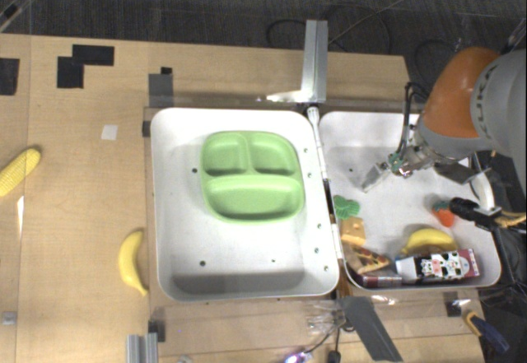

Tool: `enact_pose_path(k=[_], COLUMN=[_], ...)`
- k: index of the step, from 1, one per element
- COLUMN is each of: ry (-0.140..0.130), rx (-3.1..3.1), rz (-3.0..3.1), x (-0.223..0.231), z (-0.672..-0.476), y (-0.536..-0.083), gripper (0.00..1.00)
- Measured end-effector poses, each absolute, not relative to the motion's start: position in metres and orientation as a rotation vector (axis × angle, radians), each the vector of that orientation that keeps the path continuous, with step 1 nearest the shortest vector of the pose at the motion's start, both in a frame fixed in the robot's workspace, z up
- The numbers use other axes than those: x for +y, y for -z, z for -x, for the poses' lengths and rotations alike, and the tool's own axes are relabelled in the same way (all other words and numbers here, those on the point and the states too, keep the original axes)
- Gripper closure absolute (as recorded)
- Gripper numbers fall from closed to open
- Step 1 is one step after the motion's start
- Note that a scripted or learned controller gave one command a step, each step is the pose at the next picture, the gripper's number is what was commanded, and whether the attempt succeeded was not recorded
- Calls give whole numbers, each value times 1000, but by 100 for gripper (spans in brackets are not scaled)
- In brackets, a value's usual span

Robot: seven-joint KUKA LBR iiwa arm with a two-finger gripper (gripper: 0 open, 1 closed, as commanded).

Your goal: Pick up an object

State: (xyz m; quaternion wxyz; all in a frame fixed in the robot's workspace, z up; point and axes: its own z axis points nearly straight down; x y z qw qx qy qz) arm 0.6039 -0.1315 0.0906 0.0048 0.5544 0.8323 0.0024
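Note:
My gripper (pixel 377 174) hangs over the bare upper middle of the right bin (pixel 362 135), pointing down and to the left. Nothing shows in it. The bin's objects lie below it along the front: a small green piece (pixel 346 207), a tan block (pixel 352 230), a yellow banana (pixel 427 239), a small orange-red item (pixel 445 216), a brown stick-like piece (pixel 370 259) and a dark red printed box (pixel 440 265). The green piece is the closest to the gripper, a little below and left of it.
The left bin (pixel 177 262) holds a green divided plate (pixel 251 174). On the wooden bench left of the bins lie a second banana (pixel 132 261) and a yellow corn cob (pixel 18 172). The grey and orange arm (pixel 469 102) covers the right bin's far right corner.

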Motion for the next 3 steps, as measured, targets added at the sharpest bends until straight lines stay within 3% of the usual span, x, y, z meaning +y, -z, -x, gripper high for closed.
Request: enact_pose_path(k=[1, 2, 3], ry=[-11, -11, -15], rx=[2184, 2162, 2284], rz=[-2247, -2265, -2142], x=[-113, -148, -115], z=[-621, -513, -605], y=[-89, -90, -89], gripper=[0, 0, 0])
